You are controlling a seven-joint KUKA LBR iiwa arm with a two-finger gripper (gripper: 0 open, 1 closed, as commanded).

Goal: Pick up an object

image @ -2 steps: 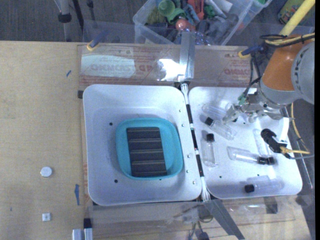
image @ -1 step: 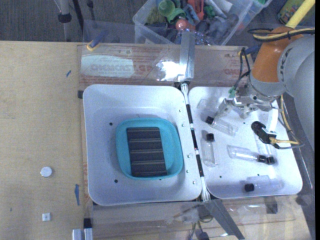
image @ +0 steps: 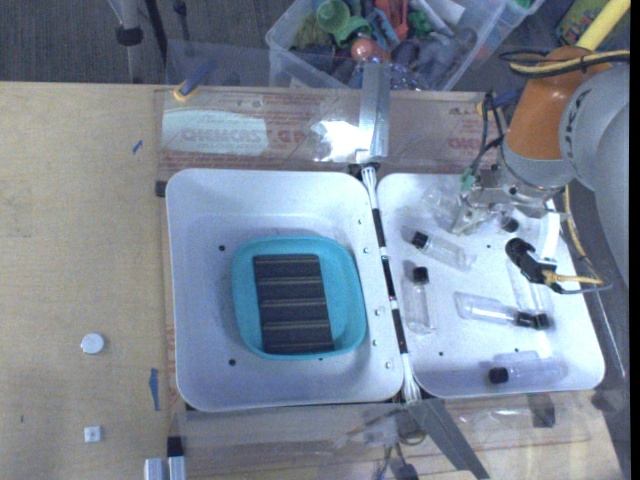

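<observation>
Several clear vials with black caps lie in the right bin [image: 585, 368]. One vial [image: 441, 249] lies near the bin's middle back and another [image: 417, 300] lies upright in the view along the left wall. A third vial [image: 494, 311] rests right of centre, and a fourth [image: 526, 370] sits by the front wall. My gripper [image: 474, 208] hangs low over the back of this bin, beside a crumpled clear piece [image: 441, 206]. The arm's orange band [image: 540, 118] rises behind it.
The left bin [image: 195, 268] holds a teal tray [image: 345, 288] with a dark ridged insert [image: 292, 303]. A metal divider [image: 385, 268] runs between the bins. A clear tub of toys [image: 400, 18] stands behind the bench, and a small white disc [image: 92, 343] lies on the wood at left.
</observation>
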